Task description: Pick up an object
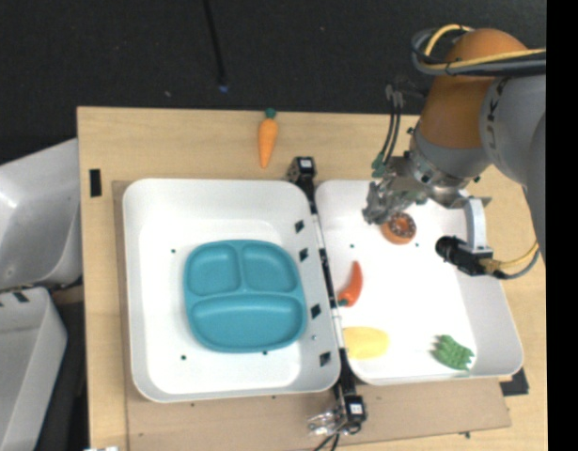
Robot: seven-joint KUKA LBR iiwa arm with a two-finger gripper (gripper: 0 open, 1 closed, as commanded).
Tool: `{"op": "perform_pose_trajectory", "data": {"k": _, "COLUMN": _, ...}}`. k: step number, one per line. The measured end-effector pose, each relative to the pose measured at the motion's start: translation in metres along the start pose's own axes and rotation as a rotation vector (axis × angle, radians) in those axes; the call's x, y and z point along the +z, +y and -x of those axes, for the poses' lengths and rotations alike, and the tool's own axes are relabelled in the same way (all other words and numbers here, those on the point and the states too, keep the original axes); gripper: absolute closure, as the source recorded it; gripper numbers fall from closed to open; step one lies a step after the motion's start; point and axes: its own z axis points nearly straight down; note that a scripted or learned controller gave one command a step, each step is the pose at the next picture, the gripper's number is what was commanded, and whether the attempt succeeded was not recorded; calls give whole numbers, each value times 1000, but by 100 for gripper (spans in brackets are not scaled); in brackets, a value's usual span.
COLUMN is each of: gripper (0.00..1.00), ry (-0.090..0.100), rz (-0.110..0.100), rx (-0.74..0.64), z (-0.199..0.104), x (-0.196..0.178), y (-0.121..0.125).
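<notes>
Arm (476, 92): grey, orange band, reaches in from the right, wrist over the upper part of the right bin.
Jaws (387, 216): low over the right bin's upper left area; can't tell how far open, and can't tell if anything sits between them.
Round brown-orange item (399, 227): in the right bin, just beside or touching the jaws on their lower right, partly hidden.
Right bin (486, 346): white, shallow, also holds the three items below.
Red pepper-like piece (351, 284): near the left wall of the right bin, mid-height.
Yellow item (366, 342): lower left of the right bin.
Green item (453, 352): lower right of the right bin.
Left bin (148, 346): white, holds the teal divided tray (243, 295), roughly centred.
Toy carrot (268, 139): on the tabletop (157, 139) above the left bin, outside both bins.
</notes>
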Motion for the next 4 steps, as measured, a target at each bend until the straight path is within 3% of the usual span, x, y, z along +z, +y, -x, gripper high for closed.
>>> {"op": "perform_pose_trajectory", "data": {"k": 3, "gripper": 100, "ry": 2, "rz": -1, "rx": -2, "z": -154, "x": -26, "y": 13}}
{"op": "perform_pose_trajectory", "data": {"k": 4, "gripper": 0, "ry": 0, "rz": -3, "rx": 3, "z": -150, "x": -25, "y": 13}}
